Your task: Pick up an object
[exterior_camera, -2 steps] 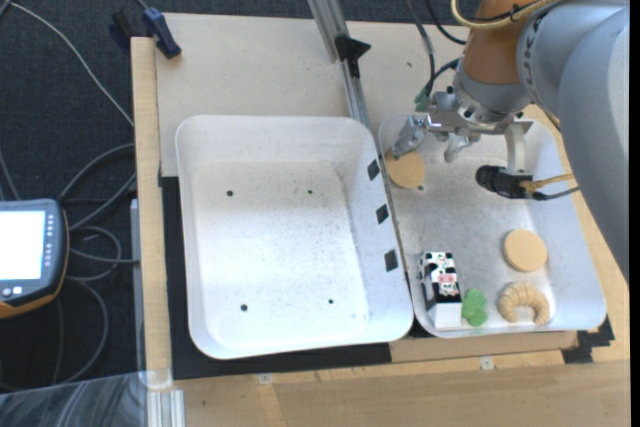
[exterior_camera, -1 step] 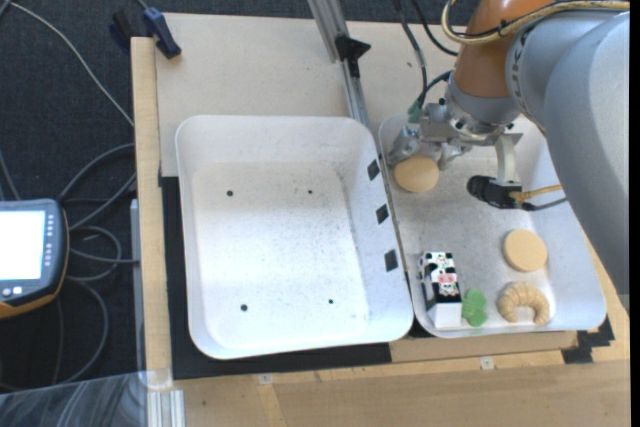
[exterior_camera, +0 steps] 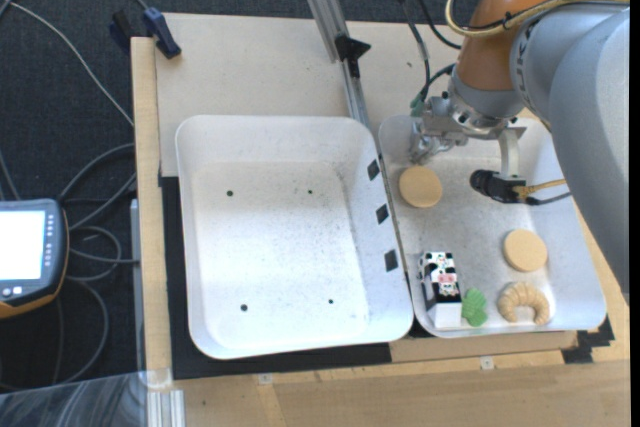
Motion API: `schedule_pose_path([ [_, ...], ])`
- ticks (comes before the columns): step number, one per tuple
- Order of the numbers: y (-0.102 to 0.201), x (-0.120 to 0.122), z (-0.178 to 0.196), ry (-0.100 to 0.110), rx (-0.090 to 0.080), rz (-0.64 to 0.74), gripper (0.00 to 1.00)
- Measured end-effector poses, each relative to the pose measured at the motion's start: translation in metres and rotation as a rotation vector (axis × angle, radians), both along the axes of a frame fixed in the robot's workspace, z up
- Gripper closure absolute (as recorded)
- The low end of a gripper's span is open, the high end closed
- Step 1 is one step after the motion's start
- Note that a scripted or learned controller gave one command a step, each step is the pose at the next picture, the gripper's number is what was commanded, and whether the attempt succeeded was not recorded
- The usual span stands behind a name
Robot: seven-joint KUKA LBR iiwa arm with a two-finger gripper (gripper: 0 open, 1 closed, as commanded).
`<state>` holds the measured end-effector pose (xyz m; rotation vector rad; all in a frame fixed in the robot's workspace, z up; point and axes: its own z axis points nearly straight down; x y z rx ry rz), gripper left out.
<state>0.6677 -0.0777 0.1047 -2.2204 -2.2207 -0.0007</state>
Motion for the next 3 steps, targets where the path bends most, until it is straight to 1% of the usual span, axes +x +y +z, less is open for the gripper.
schedule_pose_path([
  [1, -0.005, 0.000, 0.046, -0.007, -0.002, 0.000, 1.00],
  [2, -0.015, 0.002, 0.100, -0.009, -0.003, 0.000, 1.00],
  [3, -0.012, -0.003, 0.147, -0.008, -0.002, 0.002, 1.00],
])
